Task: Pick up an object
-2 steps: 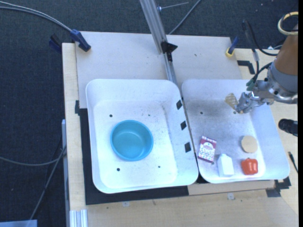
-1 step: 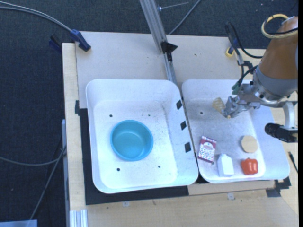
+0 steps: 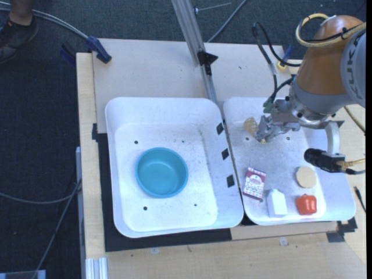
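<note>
Claw (image 3: pixel 264 133) hovering in right bin (image 3: pixel 343 211), just beside tan object (image 3: pixel 250 124); finger state cannot be told. Blue bowl (image 3: pixel 162 172) sitting in left bin (image 3: pixel 122 118).

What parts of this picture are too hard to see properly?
- Hand, camera view: the arm's wrist covers it from above, so its grip cannot be judged.
- Tan lump beside the hand: partly covered and too small to name.
- Red-and-white packet: print too small to read.
</note>
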You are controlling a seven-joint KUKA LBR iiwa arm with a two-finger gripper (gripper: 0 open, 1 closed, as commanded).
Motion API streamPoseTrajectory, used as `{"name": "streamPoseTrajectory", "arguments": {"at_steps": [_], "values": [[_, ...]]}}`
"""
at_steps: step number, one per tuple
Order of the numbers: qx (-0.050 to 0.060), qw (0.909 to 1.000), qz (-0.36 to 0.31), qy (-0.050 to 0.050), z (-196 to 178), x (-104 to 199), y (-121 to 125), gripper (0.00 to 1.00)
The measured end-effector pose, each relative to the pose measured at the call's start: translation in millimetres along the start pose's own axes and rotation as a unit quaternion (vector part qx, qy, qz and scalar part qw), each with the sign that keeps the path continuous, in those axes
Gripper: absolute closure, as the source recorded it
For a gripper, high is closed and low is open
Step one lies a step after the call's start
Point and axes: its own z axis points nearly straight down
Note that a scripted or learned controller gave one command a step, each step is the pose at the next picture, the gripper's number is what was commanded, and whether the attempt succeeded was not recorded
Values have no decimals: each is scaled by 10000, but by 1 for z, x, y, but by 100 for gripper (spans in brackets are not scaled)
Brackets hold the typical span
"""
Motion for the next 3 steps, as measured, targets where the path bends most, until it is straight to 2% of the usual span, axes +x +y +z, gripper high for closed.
{"name": "streamPoseTrajectory", "arguments": {"at_steps": [1, 2, 3], "values": [[-6, 10000, -4, 0, -15, 50, -8, 100], [41, 10000, -1, 0, -15, 101, -22, 100], [44, 10000, -4, -9, -7, 161, -25, 100]]}}
